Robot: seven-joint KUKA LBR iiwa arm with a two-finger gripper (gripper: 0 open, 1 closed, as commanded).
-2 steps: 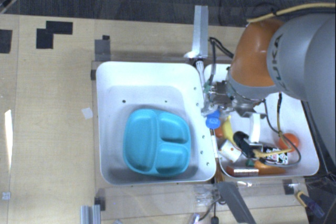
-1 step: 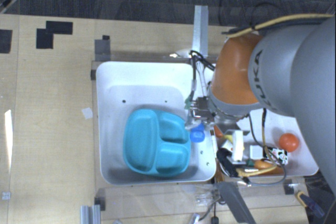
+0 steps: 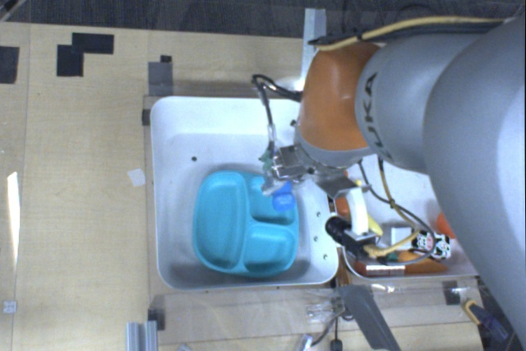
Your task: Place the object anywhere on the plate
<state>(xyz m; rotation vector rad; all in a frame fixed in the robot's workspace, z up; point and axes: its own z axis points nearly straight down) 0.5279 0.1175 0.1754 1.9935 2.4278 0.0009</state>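
Observation:
A light blue plate (image 3: 234,228) with compartments lies in the left white bin (image 3: 177,177). My gripper (image 3: 275,171) hangs over the plate's upper right compartment, below the arm's orange band. A small darker blue object (image 3: 283,200) sits just under the gripper, over that compartment. Whether it is held or resting on the plate I cannot tell. The grey arm hides most of the right side.
The right bin (image 3: 460,265) is mostly covered by the arm. Along its near edge show an orange item (image 3: 411,264), a small black-and-white piece (image 3: 427,242) and a pale yellow-white item (image 3: 359,210). Bare white floor of the left bin lies left of the plate.

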